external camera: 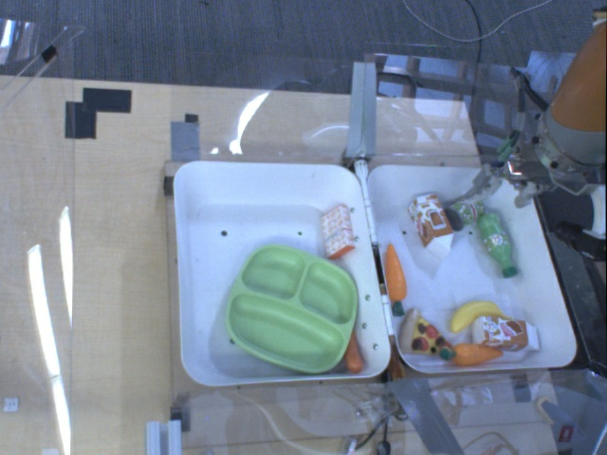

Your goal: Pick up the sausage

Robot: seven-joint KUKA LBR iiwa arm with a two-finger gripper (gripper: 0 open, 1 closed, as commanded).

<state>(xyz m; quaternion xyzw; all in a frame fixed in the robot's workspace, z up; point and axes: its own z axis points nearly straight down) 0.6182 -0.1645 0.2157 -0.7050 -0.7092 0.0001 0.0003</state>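
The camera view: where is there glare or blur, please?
Camera view: white glare streaks lie on the bench at left and curve above the left bin; the arm at the right edge looks soft, and the small toys in the right bin lack fine detail.

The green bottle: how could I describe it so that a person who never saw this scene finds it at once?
Look at the right one of the two white bins, in its far half by the right wall. The green bottle lies there on its side, just right of a small white and red carton. Its green body with a pale label sets it apart from the orange and yellow food nearby.
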